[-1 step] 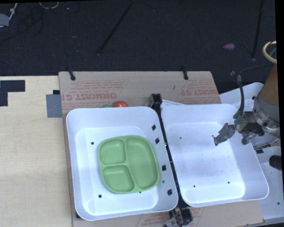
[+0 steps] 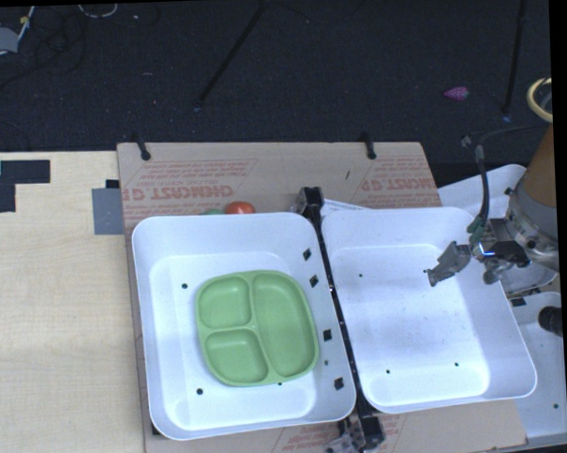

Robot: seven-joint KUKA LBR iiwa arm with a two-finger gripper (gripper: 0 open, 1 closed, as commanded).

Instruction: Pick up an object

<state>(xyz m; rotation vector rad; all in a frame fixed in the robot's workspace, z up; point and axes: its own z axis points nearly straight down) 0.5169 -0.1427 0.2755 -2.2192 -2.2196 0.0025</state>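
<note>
Pale bench (image 2: 52, 306), two white bins side by side. Over the right bin (image 2: 412, 375), near its right wall, the gripper (image 2: 468, 262) hangs with fingers spread wide and nothing between them. The only pickable thing, a green plate (image 2: 257, 327), lies flat in the left bin (image 2: 164, 273), well apart. To grasp well, cross the divider and pinch the raised rim, not the flat face.

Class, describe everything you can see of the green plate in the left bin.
The green plate is a pale green, rounded-square dish that looks like plastic, moulded into three compartments: two smaller ones on the left and one long one on the right. It lies flat, right way up and slightly rotated, on the floor of the left bin, clear of the walls. The gripper is over the other bin.
</note>
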